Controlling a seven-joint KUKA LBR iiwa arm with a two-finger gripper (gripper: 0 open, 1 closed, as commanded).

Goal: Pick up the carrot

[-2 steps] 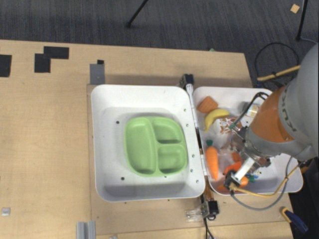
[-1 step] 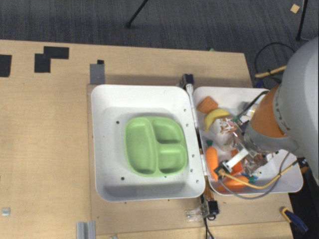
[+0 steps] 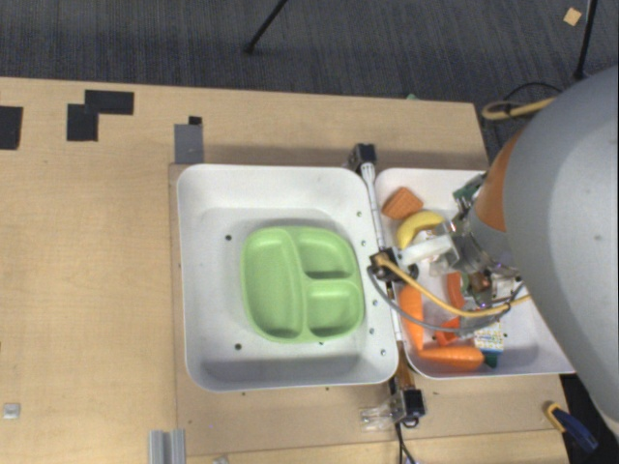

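The carrot [image 3: 449, 358] is a long orange piece with a green end, lying flat along the front wall of the right bin [image 3: 542, 356]. My gripper [image 3: 476, 284] hangs low over the middle of that bin, just above and behind the carrot, with yellow cable looped around it. The grey arm and its orange band cover the bin's right half. Nothing can be made out in the gripper's grasp.
In the right bin lie a second orange stick-shaped piece [image 3: 413, 315], a yellow banana [image 3: 422, 226] and an orange chunk [image 3: 402, 202]. The left bin [image 3: 203, 259] holds a green divided plate [image 3: 300, 281]. A metal rail [image 3: 379, 249] separates the bins.
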